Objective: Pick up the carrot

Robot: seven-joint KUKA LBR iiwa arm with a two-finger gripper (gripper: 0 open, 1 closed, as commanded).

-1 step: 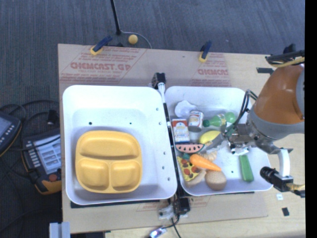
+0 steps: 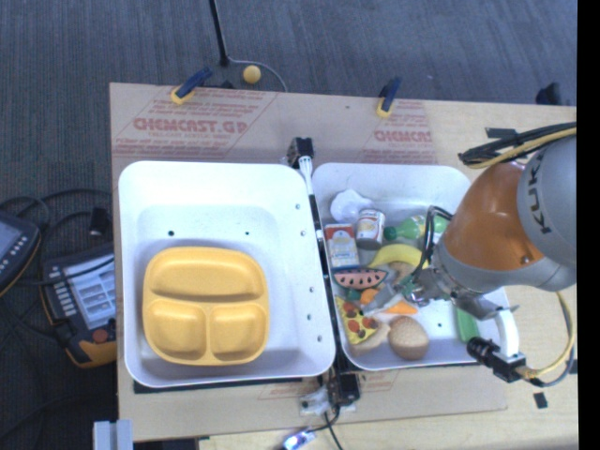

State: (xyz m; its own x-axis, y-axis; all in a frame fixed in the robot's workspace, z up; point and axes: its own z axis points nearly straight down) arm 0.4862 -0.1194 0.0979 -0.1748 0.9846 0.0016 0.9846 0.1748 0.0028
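Observation:
A small orange carrot [image 2: 402, 307] lies in the right bin [image 2: 394, 174], between a watermelon slice [image 2: 359, 277] and a brown potato [image 2: 408, 337]. Only part of the carrot shows, as the arm's wrist covers the rest. My gripper [image 2: 386, 295] is low in the right bin, right over the carrot's left end and among the toy foods. The grey arm with its orange band [image 2: 483, 228] reaches in from the right and hides the bin's right half.
Crowded around the carrot are a banana [image 2: 398, 254], a pizza slice [image 2: 354, 324], a small can [image 2: 370, 223], a carton [image 2: 341, 247], a white crumpled item [image 2: 349, 202] and green pieces [image 2: 466, 324]. The left bin [image 2: 150, 186] holds a yellow divided tray [image 2: 206, 303].

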